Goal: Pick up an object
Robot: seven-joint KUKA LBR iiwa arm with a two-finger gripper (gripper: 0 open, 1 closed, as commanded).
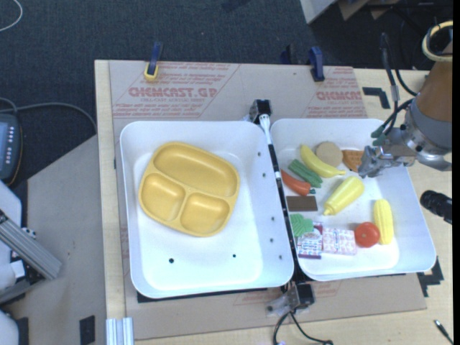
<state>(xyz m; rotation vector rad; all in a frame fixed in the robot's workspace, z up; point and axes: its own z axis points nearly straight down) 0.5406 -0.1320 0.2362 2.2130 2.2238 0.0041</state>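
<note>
The right bin [410, 192] holds the loose things that could be picked. A yellow mustard bottle [343, 195] lies tilted near the middle of this bin, cap end toward the bin's near-left part. Just beyond the bottle, toward the far wall, lie a banana [320, 162], a round tan bun [329, 152] touching it, and an orange-brown piece [352, 159] beside the bun. Left of the bottle sit a green pod [305, 173] and an orange-red carrot [295, 184], close to the divider between the bins. A dark brown block [301, 203] lies just under the carrot, and below that a green-and-white packet [303, 227] and a pink-and-white packet [327, 241] side by side. A red tomato [366, 234] rests to the right of the packets, touching or nearly touching a yellow corn cob [384, 220] that lies lengthwise near the bin's right wall.

The gripper [371, 165] hangs over the far right part of this bin, just beyond the bottle's upper end and beside the orange-brown piece. Whether it is wide or narrow cannot be told, and nothing is seen between its tips.

The left bin [136, 192] carries a yellow divided tray [188, 187]. Both bins sit on the counter [108, 106].
</note>
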